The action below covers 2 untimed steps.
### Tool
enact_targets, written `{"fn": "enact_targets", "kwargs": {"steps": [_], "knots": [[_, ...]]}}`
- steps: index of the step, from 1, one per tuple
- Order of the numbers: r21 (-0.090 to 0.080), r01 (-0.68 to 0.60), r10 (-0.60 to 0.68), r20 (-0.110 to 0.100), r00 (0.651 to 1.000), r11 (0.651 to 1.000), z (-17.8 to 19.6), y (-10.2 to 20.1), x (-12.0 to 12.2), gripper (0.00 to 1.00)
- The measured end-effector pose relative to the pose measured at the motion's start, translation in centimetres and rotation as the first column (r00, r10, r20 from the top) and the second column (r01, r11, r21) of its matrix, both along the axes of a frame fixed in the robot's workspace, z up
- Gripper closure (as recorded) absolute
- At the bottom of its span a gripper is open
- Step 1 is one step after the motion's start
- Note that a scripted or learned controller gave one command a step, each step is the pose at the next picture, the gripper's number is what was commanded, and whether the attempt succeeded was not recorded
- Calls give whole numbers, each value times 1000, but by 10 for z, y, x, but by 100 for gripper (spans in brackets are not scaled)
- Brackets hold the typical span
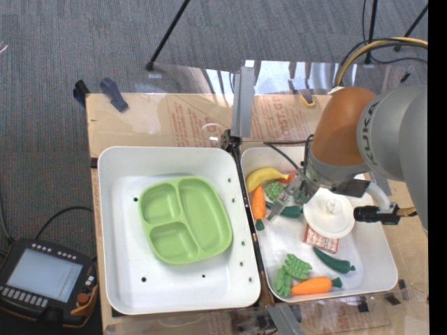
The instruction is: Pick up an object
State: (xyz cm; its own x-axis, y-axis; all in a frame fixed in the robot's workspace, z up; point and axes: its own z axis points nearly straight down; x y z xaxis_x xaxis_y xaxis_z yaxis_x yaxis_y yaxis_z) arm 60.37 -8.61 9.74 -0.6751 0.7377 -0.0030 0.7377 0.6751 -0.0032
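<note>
We see the claw [281,204] low over the upper left part of the right bin [386,257], reaching down from the grey arm [391,135] with its orange band. Its fingers look slightly parted, but the view is too poor there for us to tell how far, and we see nothing clearly between them. Right by its tip lie a green bumpy toy [274,188], a yellow banana [262,176] and an orange carrot [258,202] lying along the bin's left wall. A dark green piece [292,212] sits just right of the claw. Beside that we find a white round lidded pot [331,215], resting partly over a red and white packet [320,240]. Nearer the front edge lie a dark green cucumber [333,260], a light green leafy toy [291,271] and a second carrot [311,285]. In the left bin [122,166] a green divided plate [185,219] sits alone. Both bins rest on the bench [160,114], and a black pendant [45,278] lies on the floor to the left.
</note>
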Motion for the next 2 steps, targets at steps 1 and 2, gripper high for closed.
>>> {"fn": "enact_targets", "kwargs": {"steps": [1,2], "knots": [[-1,-26,26,5,1000,1000,-7,1,19,0],[-1,-32,32,13,999,999,6,3,21,100]]}}
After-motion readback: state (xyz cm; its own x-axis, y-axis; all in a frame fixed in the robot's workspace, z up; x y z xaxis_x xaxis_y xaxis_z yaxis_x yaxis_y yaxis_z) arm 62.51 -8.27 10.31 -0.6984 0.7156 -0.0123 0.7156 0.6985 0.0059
